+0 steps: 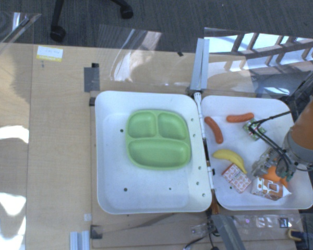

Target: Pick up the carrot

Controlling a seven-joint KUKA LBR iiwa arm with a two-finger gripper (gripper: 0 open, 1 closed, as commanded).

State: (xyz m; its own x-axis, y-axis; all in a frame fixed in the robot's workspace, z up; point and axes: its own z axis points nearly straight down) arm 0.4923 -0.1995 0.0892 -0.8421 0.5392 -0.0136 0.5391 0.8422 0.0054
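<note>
Listener: Where is the carrot in the overhead camera view?

Describer: I take the slim orange piece to be the carrot [240, 117]. It lies flat in the right bin [302, 204], near the bin's far edge. A redder sausage [214, 129] sits just to its left, and a banana [230, 158] lies nearer the camera.

Listener: And the tool?

Describer: The tool [267, 165] hangs over the near right part of the same bin. It is just beside a small box [269, 188] and a round orange thing [274, 174]. Whether it is clenched or released, I cannot tell, since wires and glare blur it.

Listener: Which way must it go?

Describer: Away from the camera and to the picture's left. The carrot is well apart from the tool. Its long axis runs nearly left to right, so I judge a grip across its narrow width would suit best.
</note>
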